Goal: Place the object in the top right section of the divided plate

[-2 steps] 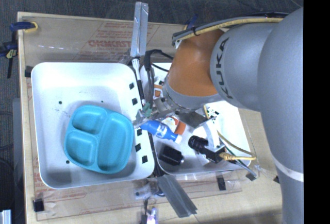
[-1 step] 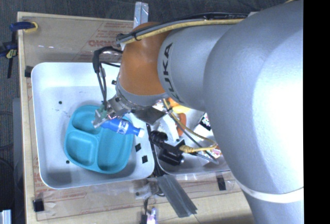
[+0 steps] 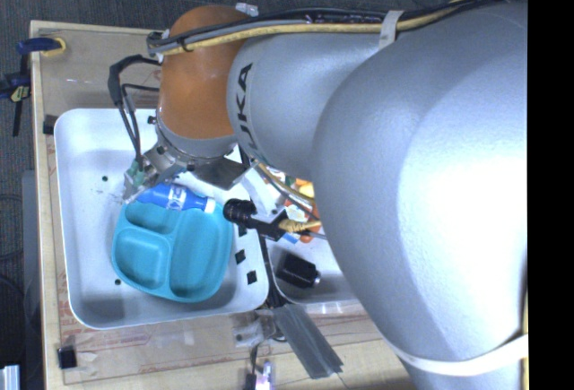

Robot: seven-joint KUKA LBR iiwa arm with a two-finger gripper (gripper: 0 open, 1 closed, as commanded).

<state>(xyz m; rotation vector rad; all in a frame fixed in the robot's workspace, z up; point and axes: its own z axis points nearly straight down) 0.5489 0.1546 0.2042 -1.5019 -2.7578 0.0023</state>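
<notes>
Even, bright overhead light from where I sit. Arm [image 3: 404,164] is huge and soft, out of focus. Bin [image 3: 76,155] sharp, mild shadow under the arm. No glare.

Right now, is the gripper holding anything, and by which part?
Cannot be told. The gripper sits at the left end of the blue bottle, above the plate, but the wrist hides its fingertips.

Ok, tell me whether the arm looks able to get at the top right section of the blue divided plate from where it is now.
Probably yes. The gripper sits at the plate's upper edge in the left bin, beside a blue bottle-like object lying at the rim. Nothing stands on the plate's sections, so the way looks free.
</notes>
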